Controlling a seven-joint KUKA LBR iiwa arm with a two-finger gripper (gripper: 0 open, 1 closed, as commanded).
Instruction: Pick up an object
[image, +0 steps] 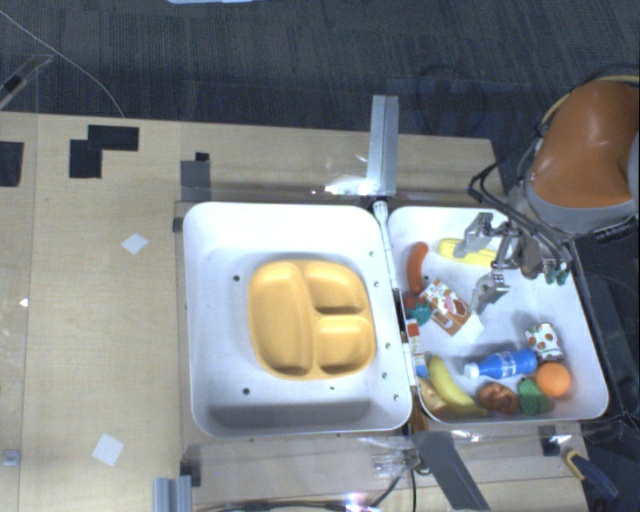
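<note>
arm (585, 150) cut off at right edge; yellow item (462, 248) partly hidden behind the fingers (487, 293)

- Two bins side by side at frame centre: left bin (205, 300), right bin (590, 345).
- Divided tray (310, 318) lies in middle of left bin.
- Right bin, upper left: sausage (416, 264); snack packet (444, 305) just below it.
- Lower edge, left to right: banana (447, 385), bottle (503, 364), orange (553, 380).
- Gripper (490, 265) over right bin's upper part.
</note>
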